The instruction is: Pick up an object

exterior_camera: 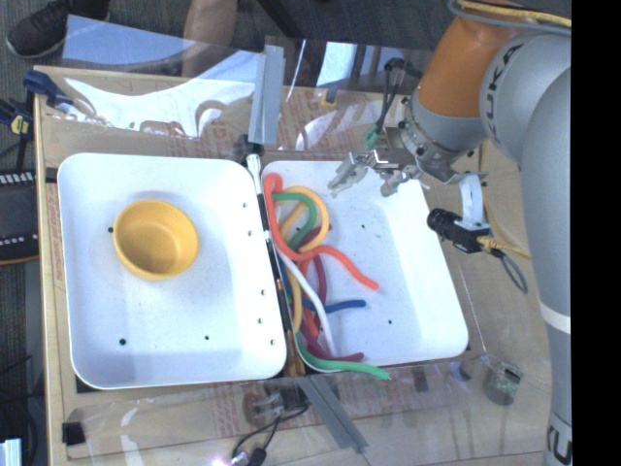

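Limp coloured rubbery cords (309,260) tangled in right bin (427,299); metal hand (370,178) above, fingers apart, holding nothing.

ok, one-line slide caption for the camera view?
KUKA arm's open gripper hovers over the right bin holding tangled coloured cords; yellow bowl sits in the left bin.

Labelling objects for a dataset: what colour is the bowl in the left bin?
Yellow bowl, camera view.
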`<state>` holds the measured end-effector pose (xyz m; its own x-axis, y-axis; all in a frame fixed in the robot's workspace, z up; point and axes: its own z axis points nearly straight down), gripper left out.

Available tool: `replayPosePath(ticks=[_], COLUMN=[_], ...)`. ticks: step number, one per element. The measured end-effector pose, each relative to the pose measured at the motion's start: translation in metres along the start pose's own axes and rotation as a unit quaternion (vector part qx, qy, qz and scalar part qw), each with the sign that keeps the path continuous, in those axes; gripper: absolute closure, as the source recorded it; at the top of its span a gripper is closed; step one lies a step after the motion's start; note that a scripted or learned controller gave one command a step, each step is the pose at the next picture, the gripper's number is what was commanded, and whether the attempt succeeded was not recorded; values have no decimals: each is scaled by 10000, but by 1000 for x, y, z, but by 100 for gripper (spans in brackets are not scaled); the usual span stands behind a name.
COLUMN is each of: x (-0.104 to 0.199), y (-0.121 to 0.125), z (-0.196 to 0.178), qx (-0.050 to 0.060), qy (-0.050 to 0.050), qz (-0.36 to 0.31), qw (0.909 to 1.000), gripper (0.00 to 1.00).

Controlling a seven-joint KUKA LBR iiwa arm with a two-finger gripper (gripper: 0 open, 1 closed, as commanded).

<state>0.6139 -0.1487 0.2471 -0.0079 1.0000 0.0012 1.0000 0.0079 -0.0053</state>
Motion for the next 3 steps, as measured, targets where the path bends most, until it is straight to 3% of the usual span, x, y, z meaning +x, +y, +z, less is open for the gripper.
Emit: replayPosePath(ticks=[1,2,3], x=[-35,20,20], y=[16,18,18], z=[154,153,143], qx=[-27,-32,-19], qy=[-11,-38,-38], qz=[-557,-904,-926], qw=[9984,9959,9957], gripper=[0,0,100])
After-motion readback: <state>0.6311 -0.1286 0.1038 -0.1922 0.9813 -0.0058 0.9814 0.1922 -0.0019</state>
